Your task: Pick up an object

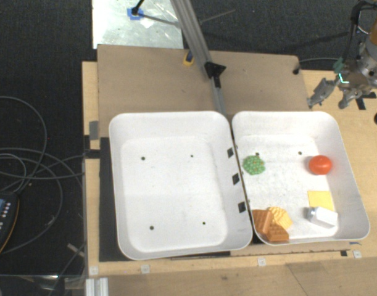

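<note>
Stock check: pincer parked off the bins, five items in the right bin.

I log the pincer at two o'clock, above the worktop just beyond the right bin's far corner, fingers spread and holding nothing; I read this as a standby spot that leaves the bin unobstructed. Within that bin: green cluster at nine o'clock, near the divider; red ball at three o'clock; yellow square and white block touching at five o'clock; orange waffle pieces at seven o'clock against the near rim. The ball stands apart from the rest, so I judge it the easiest candidate. The left bin sits alongside.
</note>
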Robot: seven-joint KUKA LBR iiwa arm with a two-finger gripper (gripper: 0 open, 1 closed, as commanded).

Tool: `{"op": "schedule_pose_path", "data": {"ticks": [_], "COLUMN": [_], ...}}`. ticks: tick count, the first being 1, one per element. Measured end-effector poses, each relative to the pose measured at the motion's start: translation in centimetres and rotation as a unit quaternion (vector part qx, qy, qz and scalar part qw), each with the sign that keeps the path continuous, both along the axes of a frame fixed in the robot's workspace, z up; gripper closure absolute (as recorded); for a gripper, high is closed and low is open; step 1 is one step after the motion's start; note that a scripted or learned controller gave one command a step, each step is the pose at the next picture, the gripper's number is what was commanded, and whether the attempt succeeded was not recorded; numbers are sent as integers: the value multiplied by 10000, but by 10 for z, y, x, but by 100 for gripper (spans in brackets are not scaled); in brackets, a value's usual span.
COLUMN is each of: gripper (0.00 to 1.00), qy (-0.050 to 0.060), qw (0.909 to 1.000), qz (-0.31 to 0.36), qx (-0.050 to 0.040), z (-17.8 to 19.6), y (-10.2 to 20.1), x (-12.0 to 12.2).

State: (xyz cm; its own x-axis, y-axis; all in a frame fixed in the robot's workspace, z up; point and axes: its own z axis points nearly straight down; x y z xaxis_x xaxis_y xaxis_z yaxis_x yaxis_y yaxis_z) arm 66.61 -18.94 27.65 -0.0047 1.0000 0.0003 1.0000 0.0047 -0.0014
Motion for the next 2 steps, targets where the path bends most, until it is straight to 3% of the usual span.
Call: {"op": "schedule_pose_path", "data": {"ticks": [1,2], "gripper": [0,0], "qy": [-16,-2], "qw": [10000,10000], "qz": [10,11], "qx": [-9,-3], "z": [3,-43], "y": [0,4], "x": [1,9]}}
